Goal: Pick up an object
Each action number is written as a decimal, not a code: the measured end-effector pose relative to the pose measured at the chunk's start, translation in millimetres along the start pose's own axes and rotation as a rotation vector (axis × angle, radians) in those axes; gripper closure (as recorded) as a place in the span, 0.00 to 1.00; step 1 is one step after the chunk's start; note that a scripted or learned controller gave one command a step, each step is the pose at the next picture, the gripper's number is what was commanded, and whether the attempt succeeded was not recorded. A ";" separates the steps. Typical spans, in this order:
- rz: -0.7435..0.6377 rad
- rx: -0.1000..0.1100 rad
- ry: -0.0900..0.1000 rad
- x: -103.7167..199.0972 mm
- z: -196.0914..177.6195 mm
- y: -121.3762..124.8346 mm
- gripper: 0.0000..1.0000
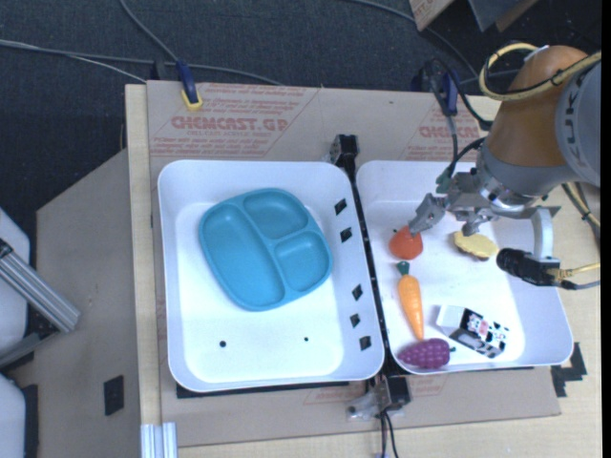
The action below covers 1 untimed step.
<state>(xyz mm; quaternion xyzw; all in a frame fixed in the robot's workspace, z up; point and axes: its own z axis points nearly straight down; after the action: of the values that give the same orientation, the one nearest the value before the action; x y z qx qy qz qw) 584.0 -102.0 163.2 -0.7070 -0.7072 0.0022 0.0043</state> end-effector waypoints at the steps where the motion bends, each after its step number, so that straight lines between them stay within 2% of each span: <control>1: -0.001 -0.001 0.000 5.4 50.7 8.0 0.00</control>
<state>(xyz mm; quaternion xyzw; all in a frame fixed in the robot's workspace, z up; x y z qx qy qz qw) 591.5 -96.4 112.4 -0.7067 -0.7075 0.0019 0.0037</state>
